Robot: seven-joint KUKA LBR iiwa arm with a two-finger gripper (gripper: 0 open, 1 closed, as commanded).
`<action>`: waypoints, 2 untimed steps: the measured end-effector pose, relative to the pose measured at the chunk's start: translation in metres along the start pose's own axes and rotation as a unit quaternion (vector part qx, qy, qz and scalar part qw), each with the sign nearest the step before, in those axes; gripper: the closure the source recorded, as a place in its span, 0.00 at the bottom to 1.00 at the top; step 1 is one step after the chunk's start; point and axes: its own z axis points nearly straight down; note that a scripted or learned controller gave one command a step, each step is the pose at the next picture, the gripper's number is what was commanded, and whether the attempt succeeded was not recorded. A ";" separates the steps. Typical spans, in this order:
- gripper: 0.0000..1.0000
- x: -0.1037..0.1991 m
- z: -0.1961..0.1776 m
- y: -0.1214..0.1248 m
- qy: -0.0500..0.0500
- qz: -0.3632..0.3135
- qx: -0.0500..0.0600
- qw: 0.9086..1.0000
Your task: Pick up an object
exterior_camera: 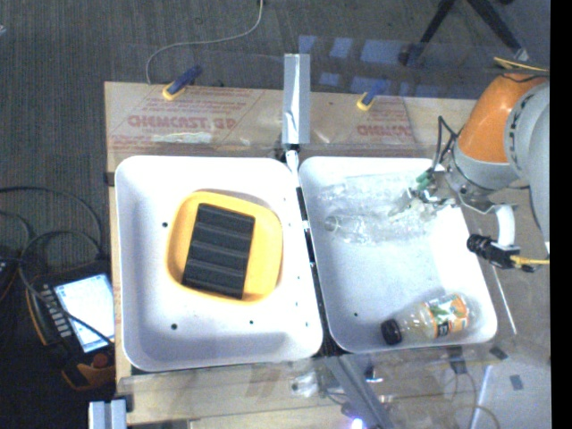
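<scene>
- Nearest me, low in the right bin, a bottle lies on its side, dark cap toward lower left, resting against the bin's front slope.
- Mid-frame left, the other bin holds a yellow dish with a black ridged block on it.
- Further up the right bin I see a crumpled clear plastic piece.
- Upper right, the gripper sits at that plastic's edge; I cannot tell its opening or whether it has hold of anything.
- Risk, as I judge it: thin plastic slipping free, or the round bottle rolling away.
</scene>
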 end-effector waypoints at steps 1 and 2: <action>1.00 0.051 -0.084 0.012 0.000 -0.007 0.004 1.000; 0.00 0.050 -0.084 0.012 -0.001 -0.006 0.004 1.000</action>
